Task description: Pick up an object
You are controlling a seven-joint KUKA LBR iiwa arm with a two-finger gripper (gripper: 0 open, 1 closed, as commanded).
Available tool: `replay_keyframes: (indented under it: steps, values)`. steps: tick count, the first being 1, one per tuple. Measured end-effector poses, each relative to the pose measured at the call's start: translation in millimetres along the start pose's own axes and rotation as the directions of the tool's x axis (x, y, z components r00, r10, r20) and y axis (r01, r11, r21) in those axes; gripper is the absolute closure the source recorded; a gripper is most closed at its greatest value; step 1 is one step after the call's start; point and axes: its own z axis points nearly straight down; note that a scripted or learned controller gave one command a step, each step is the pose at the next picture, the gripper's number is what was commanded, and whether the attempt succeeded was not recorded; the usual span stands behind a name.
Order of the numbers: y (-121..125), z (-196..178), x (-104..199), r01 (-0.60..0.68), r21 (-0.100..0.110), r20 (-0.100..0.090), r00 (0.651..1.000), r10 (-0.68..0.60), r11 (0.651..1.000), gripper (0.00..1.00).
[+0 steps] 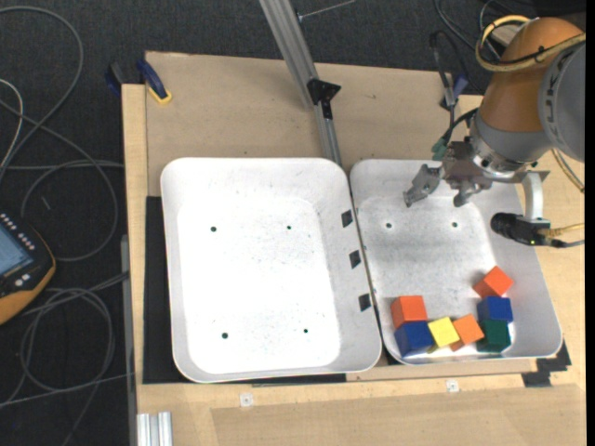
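Note:
Several coloured blocks lie bunched in the near corner of the right bin (423,249): an orange block (408,308), a blue block (416,338), a yellow block (444,331), a small orange block (469,328), a green block (496,336), a second blue block (496,309) and, a little apart, another orange block (497,282). My gripper (441,190) hangs over the far end of that bin, well away from the blocks. It is open, its two fingers spread, with nothing between them.
The left bin (251,268) sits beside the right one, with black clips (354,258) along the shared rims. A slanted metal pole (297,54) crosses the back of the bench. Cables and a handset (19,263) lie on the floor at left.

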Motion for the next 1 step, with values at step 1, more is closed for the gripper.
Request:
replay_keyframes:
  steps: [1]
  values:
    - [6.3, 45.1, 1.2, 0.001, -0.001, 0.000, 1.000, -0.001, 1.000, 0.00]
